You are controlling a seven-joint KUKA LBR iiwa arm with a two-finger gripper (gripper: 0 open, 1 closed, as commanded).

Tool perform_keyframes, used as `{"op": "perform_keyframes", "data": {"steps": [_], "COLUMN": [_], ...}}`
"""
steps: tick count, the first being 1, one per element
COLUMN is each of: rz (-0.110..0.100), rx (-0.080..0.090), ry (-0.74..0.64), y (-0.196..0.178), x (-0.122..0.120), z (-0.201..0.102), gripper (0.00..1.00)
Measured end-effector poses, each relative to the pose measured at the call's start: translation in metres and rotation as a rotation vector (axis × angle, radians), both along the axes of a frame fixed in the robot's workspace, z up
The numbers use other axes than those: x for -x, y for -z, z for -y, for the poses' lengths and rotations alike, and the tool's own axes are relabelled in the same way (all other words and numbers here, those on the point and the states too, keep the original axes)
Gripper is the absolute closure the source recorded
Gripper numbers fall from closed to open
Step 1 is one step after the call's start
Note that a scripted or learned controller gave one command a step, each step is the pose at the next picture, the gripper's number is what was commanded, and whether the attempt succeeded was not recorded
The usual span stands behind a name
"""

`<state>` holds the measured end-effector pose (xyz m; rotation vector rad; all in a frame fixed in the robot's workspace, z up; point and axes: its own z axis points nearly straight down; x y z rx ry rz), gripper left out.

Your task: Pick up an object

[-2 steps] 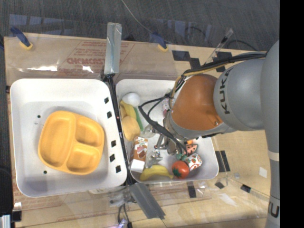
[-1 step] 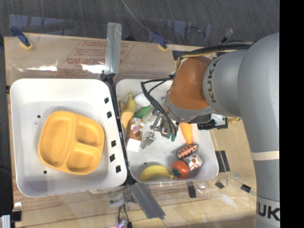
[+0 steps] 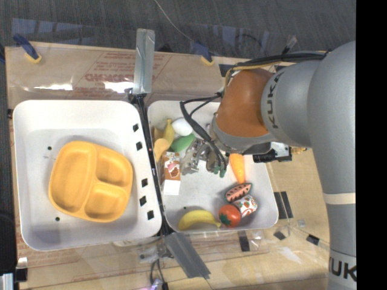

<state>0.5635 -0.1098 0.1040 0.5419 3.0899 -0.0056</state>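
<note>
Your tool (image 3: 202,157) hangs low in the right bin (image 3: 270,205); whether it stands wide or narrow cannot be told. Graspable objects crowd it: a carrot (image 3: 238,167) at 3 o'clock, a green piece (image 3: 182,143) at 10 o'clock. Expect a neighbour to be nudged, spoiling the grasp.

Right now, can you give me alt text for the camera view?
The arm's gripper hangs low over the right bin, among a banana, tomato, carrot and other small items. The left bin holds a yellow tray.
</note>
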Motion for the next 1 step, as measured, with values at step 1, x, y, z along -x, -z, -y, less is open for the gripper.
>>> {"op": "perform_keyframes", "data": {"steps": [1], "rz": [0.004], "rx": [-0.005], "ry": [0.419], "y": [-0.0983], "x": [-0.0257], "z": [0.0106], "gripper": [1.0]}}
